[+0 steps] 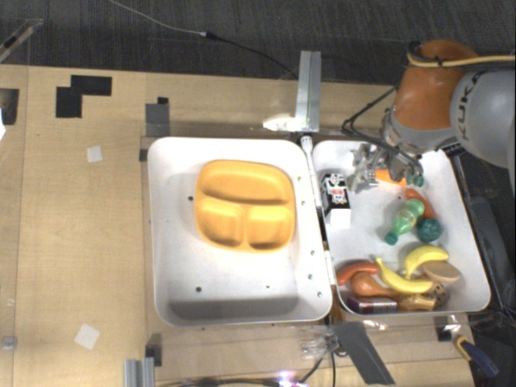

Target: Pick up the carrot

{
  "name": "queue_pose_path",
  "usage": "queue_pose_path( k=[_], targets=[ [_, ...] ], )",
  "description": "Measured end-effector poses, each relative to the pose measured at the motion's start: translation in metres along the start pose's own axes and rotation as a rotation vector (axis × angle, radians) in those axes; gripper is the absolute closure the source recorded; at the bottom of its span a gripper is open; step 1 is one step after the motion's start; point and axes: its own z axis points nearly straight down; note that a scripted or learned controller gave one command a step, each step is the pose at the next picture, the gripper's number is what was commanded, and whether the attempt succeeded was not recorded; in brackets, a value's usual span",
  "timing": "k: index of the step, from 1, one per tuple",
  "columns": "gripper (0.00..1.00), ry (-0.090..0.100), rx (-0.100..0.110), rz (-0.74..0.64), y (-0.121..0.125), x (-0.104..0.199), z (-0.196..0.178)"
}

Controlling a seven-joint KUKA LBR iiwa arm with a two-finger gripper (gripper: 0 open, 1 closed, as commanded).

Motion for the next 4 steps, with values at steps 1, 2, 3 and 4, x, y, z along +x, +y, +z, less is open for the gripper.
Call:
queue_pose_path(
  k=[1,2,3,4],
  targets=[
    [1.0,-0.008,-0.004,0.172,0.026,-0.006,-0.089],
    [1.0,0.0,0.001,0.257,-0.068,0.03,-0.072],
    [1.0,0.004,0.0,0.609,-0.096,0.08,-0.071],
    [1.0,0.0,-0.001,0.675,-0.099,0.05,-0.075]
  ],
)
